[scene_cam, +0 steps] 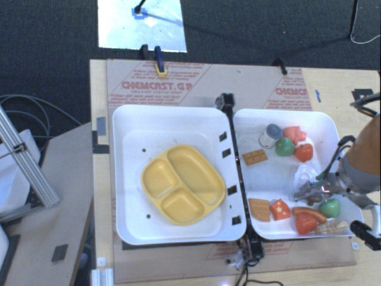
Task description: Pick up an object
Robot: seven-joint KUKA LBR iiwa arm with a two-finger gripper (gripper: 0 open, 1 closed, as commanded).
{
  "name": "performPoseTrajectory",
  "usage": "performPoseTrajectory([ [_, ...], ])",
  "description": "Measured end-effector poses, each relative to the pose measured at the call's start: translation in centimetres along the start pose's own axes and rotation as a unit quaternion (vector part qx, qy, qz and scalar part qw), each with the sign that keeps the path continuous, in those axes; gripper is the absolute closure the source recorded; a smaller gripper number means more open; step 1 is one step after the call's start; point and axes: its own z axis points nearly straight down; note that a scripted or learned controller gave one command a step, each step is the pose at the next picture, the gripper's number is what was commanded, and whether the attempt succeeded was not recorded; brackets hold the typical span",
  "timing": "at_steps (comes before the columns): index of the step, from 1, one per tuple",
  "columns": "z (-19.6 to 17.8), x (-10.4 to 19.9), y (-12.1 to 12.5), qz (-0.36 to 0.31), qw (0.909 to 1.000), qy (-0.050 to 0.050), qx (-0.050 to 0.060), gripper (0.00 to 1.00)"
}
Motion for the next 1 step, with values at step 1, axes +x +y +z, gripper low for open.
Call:
performPoseTrajectory([
  [1, -1.14, 0.02, 0.46, -0.002, 1.0000, -0.002, -0.004, 1.00],
])
